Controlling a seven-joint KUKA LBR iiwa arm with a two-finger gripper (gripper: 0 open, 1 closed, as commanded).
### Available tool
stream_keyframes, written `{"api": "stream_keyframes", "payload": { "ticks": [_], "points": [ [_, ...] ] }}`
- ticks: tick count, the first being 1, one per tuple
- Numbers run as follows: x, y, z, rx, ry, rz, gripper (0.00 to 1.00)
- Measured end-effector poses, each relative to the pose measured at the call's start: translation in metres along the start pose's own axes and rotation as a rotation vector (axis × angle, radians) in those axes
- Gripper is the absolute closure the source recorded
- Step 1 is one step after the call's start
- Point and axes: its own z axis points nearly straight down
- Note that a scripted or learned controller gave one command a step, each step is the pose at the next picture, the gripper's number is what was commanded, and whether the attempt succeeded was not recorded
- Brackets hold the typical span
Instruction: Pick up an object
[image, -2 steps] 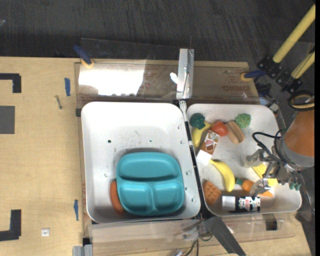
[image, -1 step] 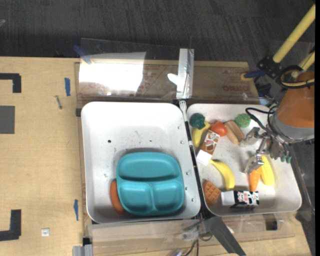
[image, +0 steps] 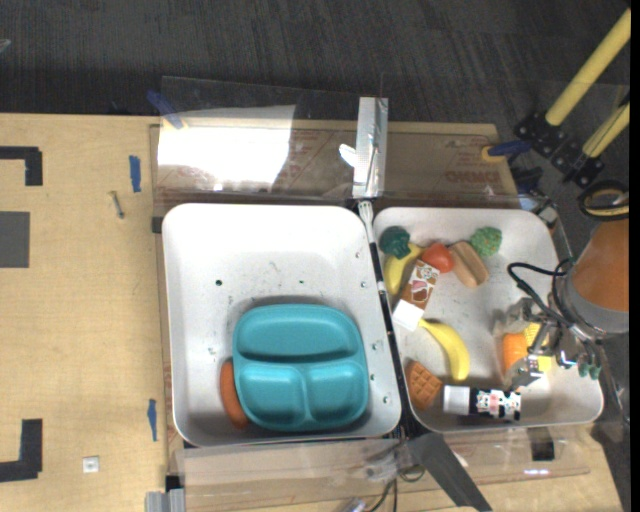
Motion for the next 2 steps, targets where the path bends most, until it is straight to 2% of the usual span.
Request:
{"api": "stream_keyframes", "payload": {
  "ticks": [1,2],
  "points": [
    [0.0101,0.0021,-0.0037,0.002,-0.018,0.034,0.00],
    [0.0119,0.0111,-0.0040,0.002,-0.017,0.050,0.00]
  ]
}}
